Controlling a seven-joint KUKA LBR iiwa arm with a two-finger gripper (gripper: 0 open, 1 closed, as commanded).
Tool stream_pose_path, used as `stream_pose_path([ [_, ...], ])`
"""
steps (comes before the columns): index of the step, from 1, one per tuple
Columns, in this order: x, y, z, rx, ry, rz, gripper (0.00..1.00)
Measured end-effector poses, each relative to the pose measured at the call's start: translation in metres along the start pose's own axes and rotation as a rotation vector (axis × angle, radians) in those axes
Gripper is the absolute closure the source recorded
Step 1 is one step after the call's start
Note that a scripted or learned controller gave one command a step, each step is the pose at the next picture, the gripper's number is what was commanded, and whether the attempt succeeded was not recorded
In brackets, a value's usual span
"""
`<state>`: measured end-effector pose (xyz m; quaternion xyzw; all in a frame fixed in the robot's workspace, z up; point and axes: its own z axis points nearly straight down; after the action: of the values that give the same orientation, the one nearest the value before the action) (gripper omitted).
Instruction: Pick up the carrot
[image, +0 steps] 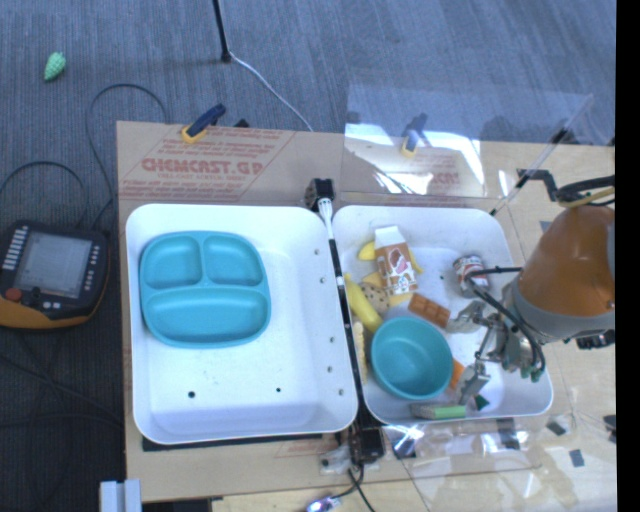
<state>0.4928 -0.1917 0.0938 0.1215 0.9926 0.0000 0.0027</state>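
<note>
- My gripper (478, 378) hangs low in the right bin (520, 250), just beside the teal bowl (410, 358).
- I cannot tell its state from here.
- The carrot (458, 374) looks to be the orange sliver wedged against the bowl's right rim, touching or just left of my gripper.
- To do this well, I judge I should descend straight, avoid nudging the bowl, and close only around the carrot.

Blue divided tray (204, 288) in left bin (300, 400); teal bowl (410, 357) right.
</note>
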Motion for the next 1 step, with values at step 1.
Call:
stream_pose_path([
  [1,-0.0871,0.0284,-0.1840,0.002,-0.013,-0.087,0.00],
])
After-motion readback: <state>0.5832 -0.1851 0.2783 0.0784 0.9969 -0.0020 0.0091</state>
